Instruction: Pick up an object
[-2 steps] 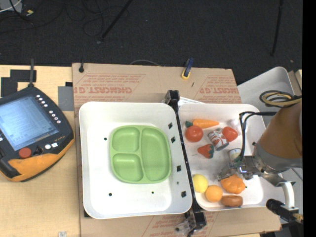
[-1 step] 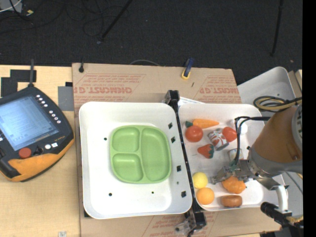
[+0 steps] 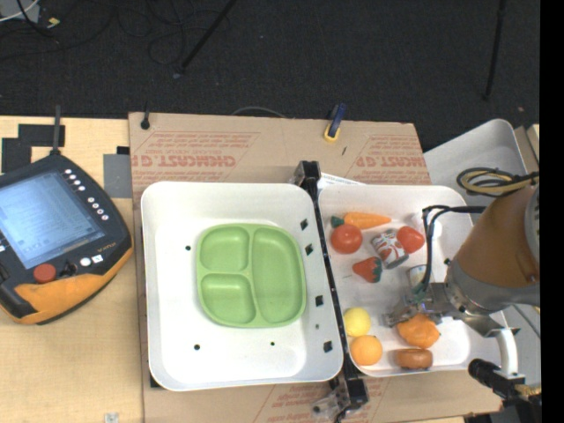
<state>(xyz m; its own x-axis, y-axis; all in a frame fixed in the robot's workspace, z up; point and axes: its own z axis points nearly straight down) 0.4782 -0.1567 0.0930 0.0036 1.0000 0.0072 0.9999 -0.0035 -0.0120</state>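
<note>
Left bin holds a green divided plate, three compartments, lying flat near its centre. Both bins rest on a cardboard sheet with red print, on the surface. A teach pendant (screen lit, orange grip at its near edge) lies on the far left. A blue-and-yellow clamp sits at the cardboard's far edge. Dark floor with cables beyond.

Down in the right bin, gripper just above a round fruit, with a potato nearer the front rim. Left of it a lemon and an orange; behind it a can, two tomatoes, a strawberry and a carrot. Farther left, in the left bin, a divided plate.
</note>
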